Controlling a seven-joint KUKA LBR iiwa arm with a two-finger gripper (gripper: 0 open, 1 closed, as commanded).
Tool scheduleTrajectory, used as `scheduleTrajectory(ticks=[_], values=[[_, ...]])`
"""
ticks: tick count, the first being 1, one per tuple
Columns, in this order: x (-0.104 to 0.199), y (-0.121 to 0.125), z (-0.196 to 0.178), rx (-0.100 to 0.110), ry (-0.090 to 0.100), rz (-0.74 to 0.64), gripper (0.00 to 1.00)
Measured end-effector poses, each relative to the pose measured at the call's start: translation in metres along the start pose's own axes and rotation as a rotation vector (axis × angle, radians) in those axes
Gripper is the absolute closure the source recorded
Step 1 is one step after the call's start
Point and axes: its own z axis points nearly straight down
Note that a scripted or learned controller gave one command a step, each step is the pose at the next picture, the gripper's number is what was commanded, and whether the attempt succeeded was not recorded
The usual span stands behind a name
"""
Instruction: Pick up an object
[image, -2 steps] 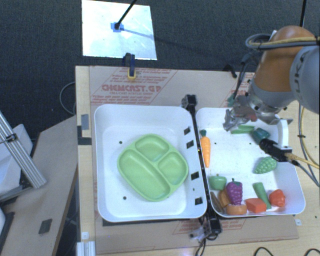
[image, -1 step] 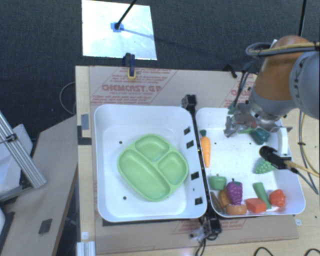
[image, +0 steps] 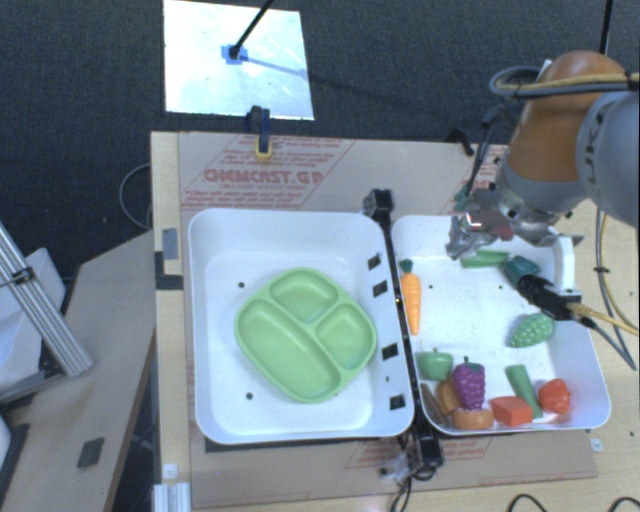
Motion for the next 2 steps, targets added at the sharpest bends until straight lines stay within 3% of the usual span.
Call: scheduleTrajectory(ticks=[1, 2], values=[[-0.002, -0.018, -0.004, 0.004, 0.0, 0.005, 1.0], [-0.003, -0.008, 0.013, 0.003, -0.001, 0.004, 1.0]])
